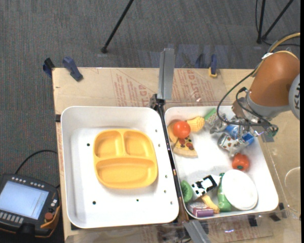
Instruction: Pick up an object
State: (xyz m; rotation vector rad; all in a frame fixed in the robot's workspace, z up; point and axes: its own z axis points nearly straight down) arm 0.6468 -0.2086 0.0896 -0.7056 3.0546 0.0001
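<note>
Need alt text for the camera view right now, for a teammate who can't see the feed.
The gripper is down in the top right corner of the right bin, among toys: a tomato, pizza slice, white plate and other small items. The left bin holds a yellow divided tray. Both bins sit side by side on a bench.

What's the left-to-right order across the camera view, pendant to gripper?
Teach pendant → left bin → yellow divided plate → red tomato → white plate → gripper.
</note>
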